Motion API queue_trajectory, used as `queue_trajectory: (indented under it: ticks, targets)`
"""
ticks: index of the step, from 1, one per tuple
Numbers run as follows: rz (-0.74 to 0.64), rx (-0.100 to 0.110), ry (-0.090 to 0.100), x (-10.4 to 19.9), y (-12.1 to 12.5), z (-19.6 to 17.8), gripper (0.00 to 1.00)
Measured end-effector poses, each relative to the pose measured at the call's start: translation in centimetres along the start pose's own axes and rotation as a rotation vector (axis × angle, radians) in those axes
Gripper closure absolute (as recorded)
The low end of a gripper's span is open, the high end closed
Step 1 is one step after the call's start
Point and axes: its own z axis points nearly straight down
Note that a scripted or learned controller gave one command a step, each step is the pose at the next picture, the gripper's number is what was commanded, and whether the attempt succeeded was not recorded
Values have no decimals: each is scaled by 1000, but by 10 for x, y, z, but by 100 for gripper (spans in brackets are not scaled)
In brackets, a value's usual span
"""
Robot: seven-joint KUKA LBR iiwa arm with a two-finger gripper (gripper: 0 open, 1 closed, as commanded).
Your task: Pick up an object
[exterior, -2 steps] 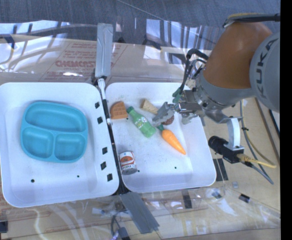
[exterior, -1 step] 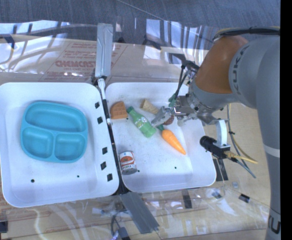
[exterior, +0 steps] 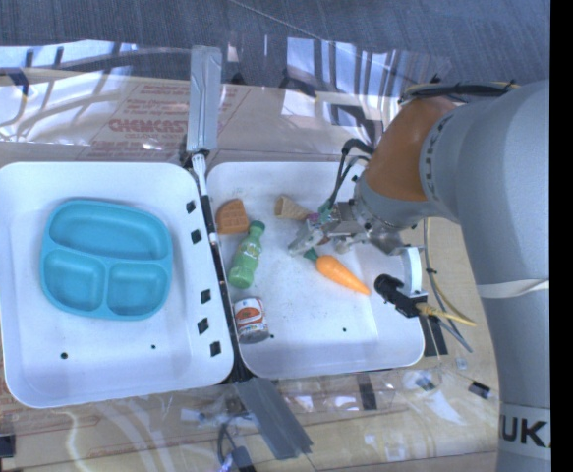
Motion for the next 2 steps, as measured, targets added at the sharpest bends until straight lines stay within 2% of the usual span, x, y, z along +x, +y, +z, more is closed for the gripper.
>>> queue_trajectory:
  ticks: [1, 2]
  targets:
    - [-5, 2, 0, 0, 0, -10, 100]
    - [-5, 5, 3, 71, 13, 1, 100]
